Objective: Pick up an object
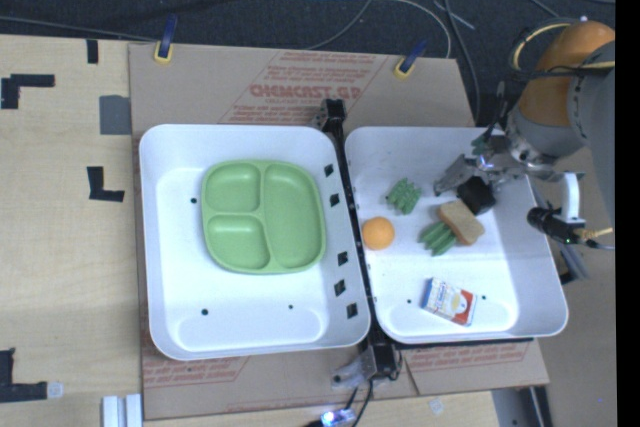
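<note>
Objects lie loose in the right bin point(540, 310), mid-right of frame — sponge point(461, 222), orange ball point(378, 233), green pieces point(404, 196), small box point(447, 301) — and we read the gripper point(468, 177) hovering just above the sponge, fingers spread, nothing between them, presumably lining up a grasp.

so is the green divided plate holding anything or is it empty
Empty. The green divided plate lies flat in the left bin, and all three of its compartments show bare green with no object in them.
</note>
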### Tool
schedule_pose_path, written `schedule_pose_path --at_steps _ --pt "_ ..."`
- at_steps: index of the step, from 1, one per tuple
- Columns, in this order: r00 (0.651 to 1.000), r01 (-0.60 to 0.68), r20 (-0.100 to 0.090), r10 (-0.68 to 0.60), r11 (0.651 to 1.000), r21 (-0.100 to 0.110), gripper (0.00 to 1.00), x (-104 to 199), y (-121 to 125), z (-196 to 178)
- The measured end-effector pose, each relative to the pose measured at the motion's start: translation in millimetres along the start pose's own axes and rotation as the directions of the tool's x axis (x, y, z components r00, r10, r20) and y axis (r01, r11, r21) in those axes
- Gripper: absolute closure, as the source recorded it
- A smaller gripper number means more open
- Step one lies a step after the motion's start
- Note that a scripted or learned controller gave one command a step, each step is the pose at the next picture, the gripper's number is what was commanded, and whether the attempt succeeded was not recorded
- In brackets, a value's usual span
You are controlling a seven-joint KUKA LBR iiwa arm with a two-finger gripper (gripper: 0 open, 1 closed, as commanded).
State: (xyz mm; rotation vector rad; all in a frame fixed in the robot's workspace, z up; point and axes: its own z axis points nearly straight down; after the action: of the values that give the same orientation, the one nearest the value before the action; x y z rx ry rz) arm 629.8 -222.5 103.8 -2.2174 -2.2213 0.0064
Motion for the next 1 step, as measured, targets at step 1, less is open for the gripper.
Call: schedule_pose_path --at_steps 1 --pt "1.000 0.002 0.004 -0.002 1.000 -0.007 0.00 -0.2 1.3 17.6"
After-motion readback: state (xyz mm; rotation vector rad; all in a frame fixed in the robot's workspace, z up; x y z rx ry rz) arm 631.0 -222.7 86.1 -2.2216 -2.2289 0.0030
